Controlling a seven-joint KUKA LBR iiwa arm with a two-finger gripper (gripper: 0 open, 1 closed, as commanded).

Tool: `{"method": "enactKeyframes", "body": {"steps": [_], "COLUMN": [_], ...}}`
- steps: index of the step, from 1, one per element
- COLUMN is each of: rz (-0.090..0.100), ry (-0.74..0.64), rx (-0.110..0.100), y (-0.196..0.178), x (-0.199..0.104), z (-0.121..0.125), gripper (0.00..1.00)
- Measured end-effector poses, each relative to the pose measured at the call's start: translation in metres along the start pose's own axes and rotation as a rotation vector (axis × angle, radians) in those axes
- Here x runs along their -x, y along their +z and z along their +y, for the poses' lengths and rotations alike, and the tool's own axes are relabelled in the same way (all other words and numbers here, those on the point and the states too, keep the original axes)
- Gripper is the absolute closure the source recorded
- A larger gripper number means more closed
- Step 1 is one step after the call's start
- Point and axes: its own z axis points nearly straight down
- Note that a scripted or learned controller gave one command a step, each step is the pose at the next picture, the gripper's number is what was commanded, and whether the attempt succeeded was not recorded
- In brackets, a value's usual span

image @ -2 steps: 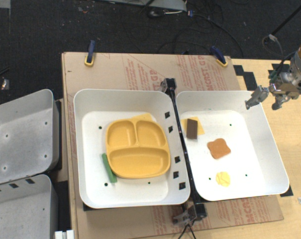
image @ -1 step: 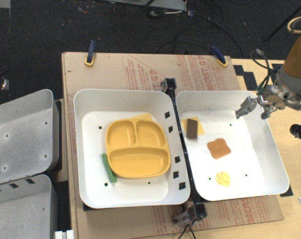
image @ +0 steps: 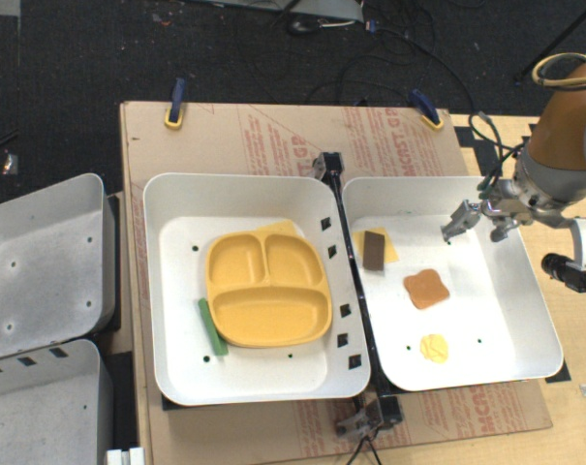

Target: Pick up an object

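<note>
Hovering over the right bin's far right corner, the gripper is hanging spread and pinching nothing, while the toast slice, brown block and yellow piece are lying mid-bin and the yellow tray is sitting in the left bin.

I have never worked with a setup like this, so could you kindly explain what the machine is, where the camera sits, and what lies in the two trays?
One fixed camera looks down at a slant on a bench. The grey arm with an orange band is a robot; its gripper hangs over the right bin, fingers spread, holding nothing. That bin holds a dark brown block on a yellow slice, a toast-like brown piece and a small yellow item. The left bin holds a yellow divided plate and a green stick.
</note>
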Motion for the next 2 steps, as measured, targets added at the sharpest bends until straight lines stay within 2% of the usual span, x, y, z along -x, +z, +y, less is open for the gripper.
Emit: {"method": "enactKeyframes", "body": {"steps": [1,2], "rz": [0.0,-0.001], "ry": [0.0,-0.001], "rx": [0.0,0.004], "y": [0.044,0.03], "x": [-0.005,-0.004], "z": [-0.002,-0.001], "gripper": [0.0,1.0]}}
